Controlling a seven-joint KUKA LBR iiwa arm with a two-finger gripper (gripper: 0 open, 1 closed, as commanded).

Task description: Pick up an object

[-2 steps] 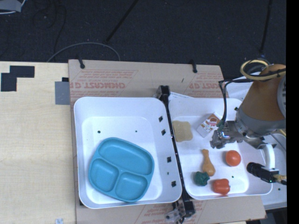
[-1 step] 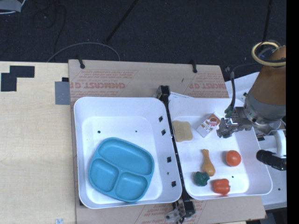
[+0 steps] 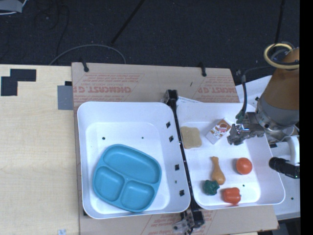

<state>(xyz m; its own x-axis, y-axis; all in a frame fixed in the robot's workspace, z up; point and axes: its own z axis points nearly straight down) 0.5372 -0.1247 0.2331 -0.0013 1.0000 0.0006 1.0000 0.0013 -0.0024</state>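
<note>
Judging progress, we find no object lifted: every item lies on the floor of the right bin (image 3: pixel 274 199). The gripper (image 3: pixel 236 135) hangs near that bin's far right edge, just beside the small printed carton (image 3: pixel 218 130); we cannot tell how its jaws stand. A flat tan sponge (image 3: pixel 191 137), a drumstick-shaped toy (image 3: pixel 217 170), a glossy round tomato (image 3: pixel 244 166), a red pepper (image 3: pixel 231 195) and a knobbly green piece (image 3: pixel 211 187) remain. The left bin (image 3: pixel 98 116) holds a smooth blue divided plate (image 3: pixel 127 177).

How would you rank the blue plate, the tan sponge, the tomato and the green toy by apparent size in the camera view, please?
Largest to smallest:
1. blue plate
2. tan sponge
3. tomato and green toy, which look too alike to rank.
</note>
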